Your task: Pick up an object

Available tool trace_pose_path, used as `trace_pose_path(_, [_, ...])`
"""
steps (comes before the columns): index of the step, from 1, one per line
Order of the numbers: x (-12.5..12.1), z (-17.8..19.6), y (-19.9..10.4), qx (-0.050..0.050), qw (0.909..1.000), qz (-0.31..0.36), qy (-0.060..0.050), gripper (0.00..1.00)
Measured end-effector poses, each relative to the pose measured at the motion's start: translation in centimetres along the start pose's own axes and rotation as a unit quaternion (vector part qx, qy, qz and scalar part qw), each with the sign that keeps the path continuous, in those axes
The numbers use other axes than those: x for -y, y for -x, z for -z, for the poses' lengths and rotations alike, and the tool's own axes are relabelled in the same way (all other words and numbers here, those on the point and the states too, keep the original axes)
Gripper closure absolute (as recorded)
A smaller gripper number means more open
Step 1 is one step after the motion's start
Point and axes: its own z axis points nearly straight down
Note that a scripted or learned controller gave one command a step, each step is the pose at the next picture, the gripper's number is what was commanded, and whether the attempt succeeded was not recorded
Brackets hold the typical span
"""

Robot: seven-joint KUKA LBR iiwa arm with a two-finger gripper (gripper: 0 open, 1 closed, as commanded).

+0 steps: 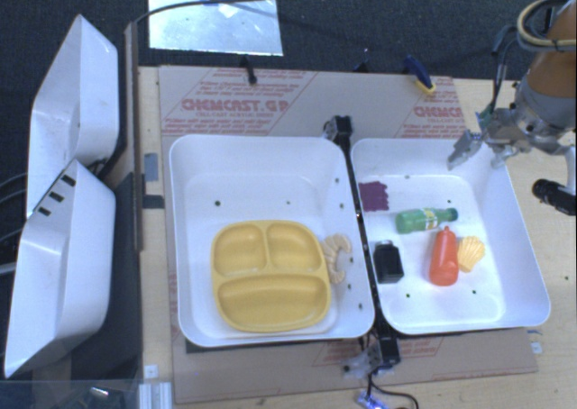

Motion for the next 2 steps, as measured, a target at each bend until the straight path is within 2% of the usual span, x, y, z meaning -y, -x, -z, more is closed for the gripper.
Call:
trace_pose_path(1, [0.0, 1.1, 0.0, 0.0, 1.0, 0.0, 0.001, 1.0])
trace_pose_path(2, [-0.8, 3.7, -4.5, 0.0, 1.0, 0.002, 0.001, 1.0])
